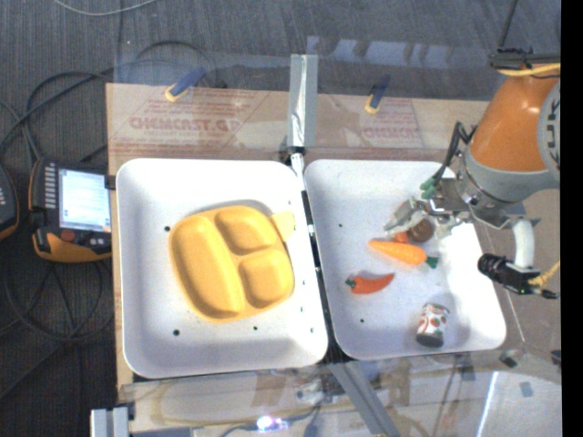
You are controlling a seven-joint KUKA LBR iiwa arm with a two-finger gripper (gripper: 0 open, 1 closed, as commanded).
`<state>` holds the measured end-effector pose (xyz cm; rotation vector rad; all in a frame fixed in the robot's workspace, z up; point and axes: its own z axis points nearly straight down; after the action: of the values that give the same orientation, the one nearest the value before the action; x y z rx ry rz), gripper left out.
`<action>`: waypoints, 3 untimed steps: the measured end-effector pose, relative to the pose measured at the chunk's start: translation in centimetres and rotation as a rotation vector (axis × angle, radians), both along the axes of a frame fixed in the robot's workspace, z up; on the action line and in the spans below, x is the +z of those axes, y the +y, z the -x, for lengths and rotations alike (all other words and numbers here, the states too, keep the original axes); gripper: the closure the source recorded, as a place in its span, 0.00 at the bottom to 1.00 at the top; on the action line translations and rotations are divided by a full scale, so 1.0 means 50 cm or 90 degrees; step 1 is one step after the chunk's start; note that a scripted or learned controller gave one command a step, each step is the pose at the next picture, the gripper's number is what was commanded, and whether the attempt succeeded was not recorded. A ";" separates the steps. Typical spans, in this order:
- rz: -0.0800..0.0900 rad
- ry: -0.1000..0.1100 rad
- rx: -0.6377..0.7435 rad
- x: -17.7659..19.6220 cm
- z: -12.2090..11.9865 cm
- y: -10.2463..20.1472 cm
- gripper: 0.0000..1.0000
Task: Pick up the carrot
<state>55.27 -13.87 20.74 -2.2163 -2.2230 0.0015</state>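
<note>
The carrot [398,251] is orange with a green stub at its right end. It lies flat in the upper middle of the right bin [364,189]. My gripper [420,221] hangs just above and slightly right of the carrot, at its upper edge. The fingers look open and the carrot is not between them. A small brown object [421,232] sits right under the gripper, next to the carrot's right end. The arm's orange band [519,126] rises to the upper right.
A red pepper [370,283] lies just below the carrot. A small can [432,324] stands near the right bin's front right corner. The left bin [137,271] holds a yellow divided tray [235,260]. A handheld pendant [73,209] lies left of the bench.
</note>
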 end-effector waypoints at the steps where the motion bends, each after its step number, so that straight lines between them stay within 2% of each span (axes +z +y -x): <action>1: 0.001 -0.003 0.050 -0.227 0.030 0.005 0.00; 2: 0.001 0.000 0.035 -0.217 -0.118 -0.016 0.00; 3: -0.001 0.004 0.048 -0.240 -0.230 -0.124 0.00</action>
<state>66.77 -20.05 8.75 -2.1267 -2.3014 0.0068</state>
